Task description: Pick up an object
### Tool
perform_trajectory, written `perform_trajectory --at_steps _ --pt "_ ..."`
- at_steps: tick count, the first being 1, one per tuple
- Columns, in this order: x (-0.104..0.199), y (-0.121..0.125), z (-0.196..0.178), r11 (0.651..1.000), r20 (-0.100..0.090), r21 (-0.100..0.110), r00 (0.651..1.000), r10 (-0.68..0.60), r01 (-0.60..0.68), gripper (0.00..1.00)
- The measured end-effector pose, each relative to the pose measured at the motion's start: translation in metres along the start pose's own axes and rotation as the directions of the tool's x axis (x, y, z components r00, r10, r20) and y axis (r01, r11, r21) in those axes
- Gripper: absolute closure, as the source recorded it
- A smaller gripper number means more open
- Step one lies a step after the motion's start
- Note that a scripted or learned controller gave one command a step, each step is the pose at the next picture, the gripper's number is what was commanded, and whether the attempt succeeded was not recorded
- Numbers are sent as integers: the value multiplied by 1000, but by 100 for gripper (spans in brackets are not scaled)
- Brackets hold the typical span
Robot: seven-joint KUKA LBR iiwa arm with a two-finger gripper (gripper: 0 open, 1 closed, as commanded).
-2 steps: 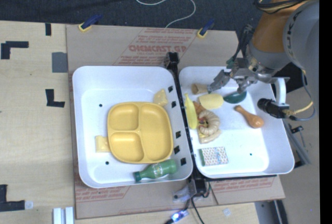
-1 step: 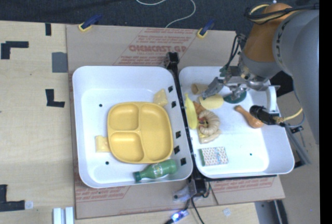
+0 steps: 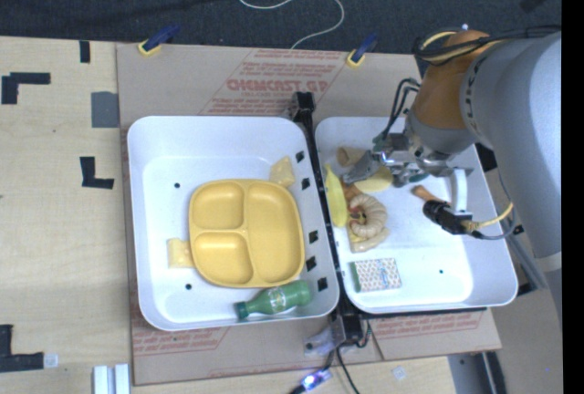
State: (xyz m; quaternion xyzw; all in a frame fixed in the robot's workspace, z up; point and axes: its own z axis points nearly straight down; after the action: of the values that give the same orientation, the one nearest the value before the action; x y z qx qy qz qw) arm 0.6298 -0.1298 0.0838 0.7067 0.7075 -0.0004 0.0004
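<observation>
Over the right bin the grey arm reaches in from the right, its orange band above the wrist, and the gripper hangs low above the bin's upper left part, close to the wall shared with the left bin; whether anything sits between the jaws, or how far they stand apart, I cannot tell from this slant. Just below and beside the gripper lies a cluster of pale food-like toys: a yellow banana-shaped piece lying along the dividing wall, and next to it a tan, curled, ridged piece with darker brownish streaks, looking like a pastry or shrimp; the two seem to touch. A small beige lump sits at the gripper's upper left. Nearer the front of the same bin a flat square packet with a fine speckled pattern lies by itself on the white floor. A small orange-brown bit rests near the black cable fitting by the wrist. The left bin bears a large yellow divided plate with three compartments, a green bottle lying on its side at the front wall, and pale yellow flat pieces peeking from under the plate's left and top edges
</observation>
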Motion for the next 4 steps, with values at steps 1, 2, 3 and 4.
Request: perform_trajectory --at_steps 1,2,3,4 --pt "1 1 -13 1000 -2 -1 1000 -2 2 100" --pt "8 9 -61 1000 -1 -3 1000 -1 1 100" --pt "9 10 -103 1000 -1 -3 1000 -1 1 100" --pt "10 11 -143 1000 -1 -3 1000 -1 1 100"
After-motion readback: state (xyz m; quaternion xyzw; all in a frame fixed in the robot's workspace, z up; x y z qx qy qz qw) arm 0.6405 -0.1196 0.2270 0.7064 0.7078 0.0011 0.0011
